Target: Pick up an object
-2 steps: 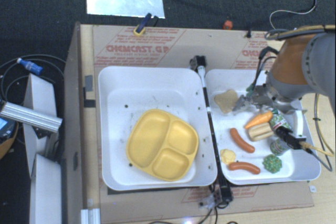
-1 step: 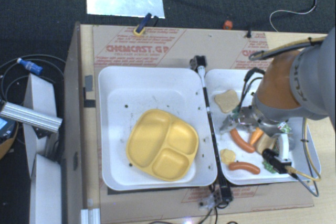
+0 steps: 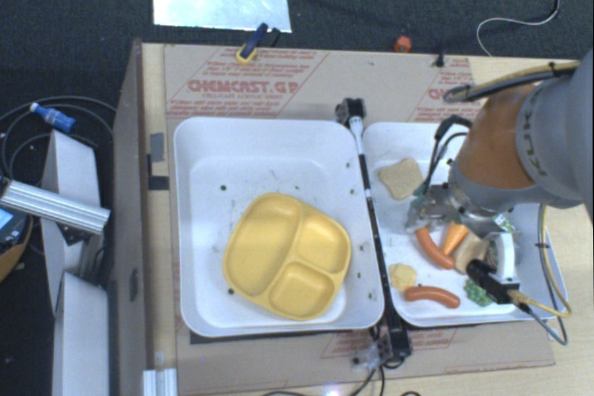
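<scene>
Grey arm (image 3: pixel 557 139), orange band (image 3: pixel 497 148) above wrist, black cables, metallic wrist hardware.

- My one fixed camera looks down at a slant on the bench (image 3: pixel 278 74), far enough to frame both white bins.
- The arm (image 3: pixel 534 139) enters from the frame's right, over the right bin (image 3: pixel 390 144).

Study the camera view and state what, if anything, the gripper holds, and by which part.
It cannot be told. The gripper hangs low in the right bin by the orange sausage, its tips hidden under the arm.
</scene>
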